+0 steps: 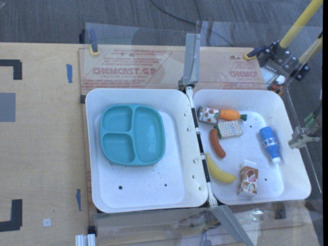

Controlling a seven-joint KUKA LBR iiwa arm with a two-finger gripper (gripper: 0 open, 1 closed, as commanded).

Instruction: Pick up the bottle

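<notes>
The bottle (269,143) is lying flat near the right bin's (294,191) far-right wall, apart from the other items; a descending grasp is risking clipping that wall or rolling the bottle away; I cannot tell how the gripper is set.

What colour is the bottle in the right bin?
Blue body with a white cap end, seen in the camera view: the bottle lies near the bin's right side.

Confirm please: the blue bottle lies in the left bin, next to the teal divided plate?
Not quite. The camera view shows the blue bottle lying in the right bin, near its right wall. The teal divided plate sits alone in the left bin.
</notes>
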